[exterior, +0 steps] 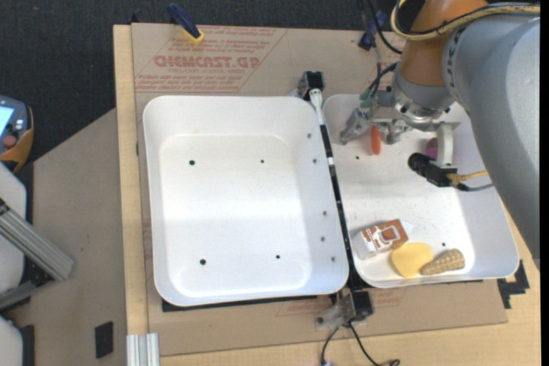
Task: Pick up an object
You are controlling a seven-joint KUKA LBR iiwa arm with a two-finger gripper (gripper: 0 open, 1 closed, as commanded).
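We see the brown cardboard-covered worktop (214, 56) carrying two shallow white plastic bins. The left bin (171, 184) shows only small dark holes. Our grey arm with its orange band (442, 21) reaches over the right bin (480, 236), its hand (371, 126) low at the far end, just beside a slim red-orange stick (376, 141); we cannot tell how the hand stands. A brown-and-white packet (382, 237), a yellow rounded piece (412, 259) and a tan ridged cone (442, 261) lie together at the near end.

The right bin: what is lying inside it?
In the right bin: an orange stick under the gripper, a brown-white packet, a yellow piece and a cone. The arm covers the far right part.
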